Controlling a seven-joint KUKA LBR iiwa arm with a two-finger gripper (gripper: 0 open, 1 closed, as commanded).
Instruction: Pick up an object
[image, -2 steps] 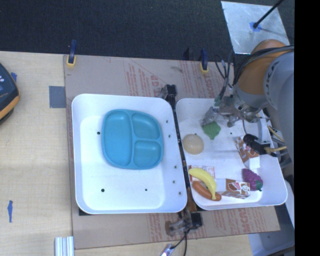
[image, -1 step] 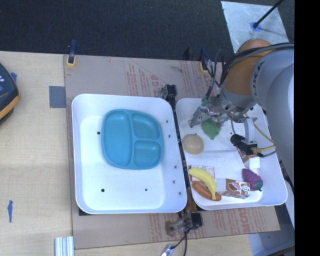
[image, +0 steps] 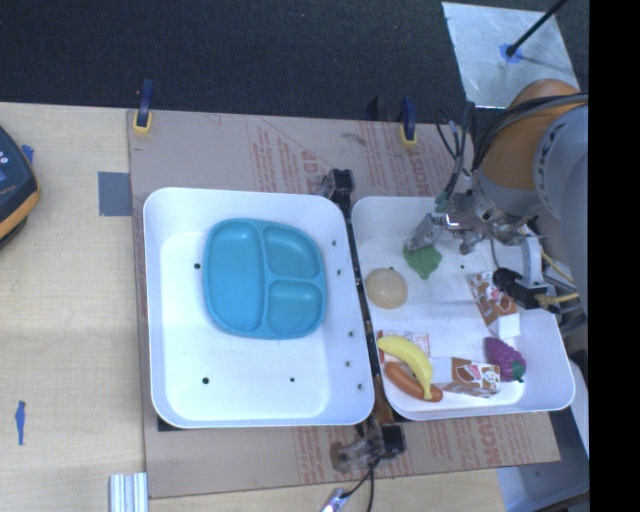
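Green is the colour at the centre of things: a small green leafy toy (image: 424, 260) lies in the far part of the right bin (image: 545, 400), and the gripper (image: 440, 228) hangs just over its far edge, touching it or nearly so. Whether the gripper is apart or together I cannot tell; the metal parts there are too small and tangled to read. Nothing is seen lifted, so by my judgement the pick is at the reaching or closing stage, and the grasp and the lift are both left to do.

Other things in the right bin lie untouched: a pale round ball (image: 386, 288) near the left wall, a yellow banana (image: 410, 360) resting against an orange carrot-like piece (image: 410, 381) at the near side, a purple bunch of grapes (image: 505, 357) to the right, and several small printed packets (image: 480, 375). The left bin (image: 180, 400) holds a blue divided plate (image: 265, 278).

As for writing, the packets show red and white print, but it is too small to read. The brown cardboard sheet (image: 250, 150) under the bins, lying on the wooden counter (image: 60, 330), carries faint red lettering along its edges, also illegible. A dark and orange device (image: 12, 185) sits at the far left edge, with no label that can be made out.
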